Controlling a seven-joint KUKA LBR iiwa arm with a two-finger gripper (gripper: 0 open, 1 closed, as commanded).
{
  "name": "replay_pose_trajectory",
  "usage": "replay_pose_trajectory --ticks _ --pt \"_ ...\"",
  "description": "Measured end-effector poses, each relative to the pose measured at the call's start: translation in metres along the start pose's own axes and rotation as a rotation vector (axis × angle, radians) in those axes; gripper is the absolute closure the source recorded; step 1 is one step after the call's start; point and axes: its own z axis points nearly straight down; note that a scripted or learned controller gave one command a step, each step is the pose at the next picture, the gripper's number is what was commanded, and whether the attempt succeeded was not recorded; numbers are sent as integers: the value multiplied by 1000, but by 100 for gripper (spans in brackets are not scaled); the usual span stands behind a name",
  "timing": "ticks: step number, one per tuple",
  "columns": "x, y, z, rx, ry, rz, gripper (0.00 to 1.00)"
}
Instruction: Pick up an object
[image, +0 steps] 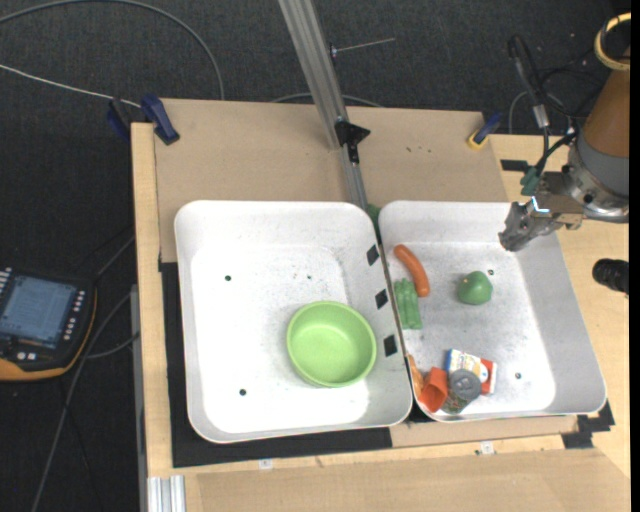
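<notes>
end effector (517, 232) above right bin (560, 330), green apple (476, 288) near

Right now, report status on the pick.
Gripper over right bin's far edge, nothing held. Green ball nearest, untouched. Nothing between them.

The two bins (270, 230) looked like smooth white plastic with a faint speckle, resting on a matt, pale wooden bench (260, 150). The green bowl (331, 344) had a smooth, slightly glossy plastic look, and the gripper (517, 228) appeared dull grey metal.
</notes>
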Motion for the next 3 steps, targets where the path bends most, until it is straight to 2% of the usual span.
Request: replay_pose_trajectory --ticks 1,3 --pt "0 0 -24 4 1 0 100" --pt "90 -18 -16 5 2 -4 100"
